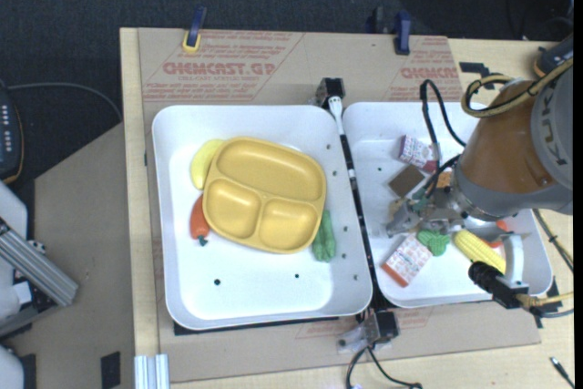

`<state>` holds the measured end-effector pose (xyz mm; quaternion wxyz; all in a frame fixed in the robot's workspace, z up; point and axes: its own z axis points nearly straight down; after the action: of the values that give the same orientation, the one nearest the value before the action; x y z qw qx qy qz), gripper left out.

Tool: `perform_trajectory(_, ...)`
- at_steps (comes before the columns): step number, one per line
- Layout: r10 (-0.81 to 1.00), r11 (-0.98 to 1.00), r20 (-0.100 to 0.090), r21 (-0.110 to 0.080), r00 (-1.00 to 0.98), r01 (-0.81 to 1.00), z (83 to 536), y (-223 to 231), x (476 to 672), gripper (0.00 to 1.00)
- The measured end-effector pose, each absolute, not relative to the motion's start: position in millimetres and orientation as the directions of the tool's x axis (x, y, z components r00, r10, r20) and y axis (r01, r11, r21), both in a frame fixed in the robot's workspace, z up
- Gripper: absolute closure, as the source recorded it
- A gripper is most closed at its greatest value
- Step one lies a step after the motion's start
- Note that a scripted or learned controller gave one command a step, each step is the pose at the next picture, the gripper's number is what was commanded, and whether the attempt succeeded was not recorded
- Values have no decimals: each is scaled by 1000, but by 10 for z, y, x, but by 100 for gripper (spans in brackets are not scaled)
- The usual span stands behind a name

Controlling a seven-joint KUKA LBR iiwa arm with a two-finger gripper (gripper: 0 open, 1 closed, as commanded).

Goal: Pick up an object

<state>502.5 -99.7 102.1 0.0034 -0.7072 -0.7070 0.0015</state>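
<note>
End effector (412, 212) low in right bin (364, 127), prob. going for a pick; can't tell if apart or together. Green toy (434, 241) just below it, packet (406, 260) beyond, corn (478, 249) to its right.

The brown board (228, 59) under the bins reads "CHEMCAST GP" in red at eleven o'clock. The same print repeats, partly hidden, at one o'clock.

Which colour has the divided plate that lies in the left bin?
The divided plate is yellow, seen clearly in the camera view from above.
</note>
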Motion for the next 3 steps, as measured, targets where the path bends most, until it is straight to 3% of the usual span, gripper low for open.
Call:
perform_trajectory(1,1000,0,1,-1,0,1000,849,-991,5028,0)
perform_trajectory(2,1000,-3,-4,7,3,1000,972,-1010,5043,100)
perform_trajectory(3,1000,1,-2,7,-1,1000,1610,-1017,5058,100)
